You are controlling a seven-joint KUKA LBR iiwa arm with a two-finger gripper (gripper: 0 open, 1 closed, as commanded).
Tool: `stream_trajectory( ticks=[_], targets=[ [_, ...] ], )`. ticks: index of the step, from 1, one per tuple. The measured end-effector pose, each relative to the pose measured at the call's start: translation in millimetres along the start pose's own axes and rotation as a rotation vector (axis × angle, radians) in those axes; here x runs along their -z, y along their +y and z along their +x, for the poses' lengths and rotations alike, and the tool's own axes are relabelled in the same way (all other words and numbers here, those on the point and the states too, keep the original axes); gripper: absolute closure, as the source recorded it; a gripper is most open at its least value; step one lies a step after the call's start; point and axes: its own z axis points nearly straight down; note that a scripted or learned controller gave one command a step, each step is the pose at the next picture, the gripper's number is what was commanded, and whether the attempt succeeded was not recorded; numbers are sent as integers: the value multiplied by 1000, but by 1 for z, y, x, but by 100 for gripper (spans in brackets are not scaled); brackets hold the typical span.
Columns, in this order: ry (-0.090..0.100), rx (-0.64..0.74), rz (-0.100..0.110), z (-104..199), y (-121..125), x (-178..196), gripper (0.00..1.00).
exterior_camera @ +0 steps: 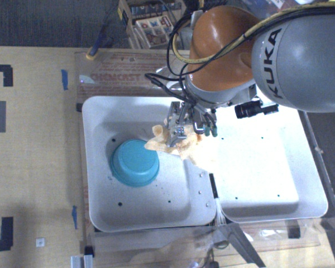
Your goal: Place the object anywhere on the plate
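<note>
Camera view, nearest first: front rims of two white bins side by side on a wooden bench (33,149), with the right-hand bin (268,205) lying toward the arm's side. Further in, on the floor of the left-hand bin (100,205), sits a round blue plate (135,162), looking deep and perhaps upturned. Just beyond and to its right lies a pale cream object (158,144), crumpled or lumpy, close by the plate's edge and possibly touching it, directly under the gripper (181,130).

Cannot tell whether the claw is clenched, released or grasping the object; too dark and cluttered at the tip.

Likely trouble from here: lifting away with nothing caught, given a soft, flat-lying thing against the bin floor. Could also nudge the plate sideways, with so little room between the two. If the plate is in fact upturned, could slide off its rounded top on release.

Behind that, the arm (301,54) reaches in from the right. Wrist points steeply down, the orange band (220,43) above it, cables looping over. Farthest back, a box of booklets (151,18) on dark floor.
</note>
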Motion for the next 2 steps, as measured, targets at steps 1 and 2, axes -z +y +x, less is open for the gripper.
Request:
stream_trajectory(
  ticks=[1, 2],
  targets=[
    [1, -1, 0, 20, 48, -5, 100],
    [0, -1, 0, 19, 48, -4, 0]
  ],
)
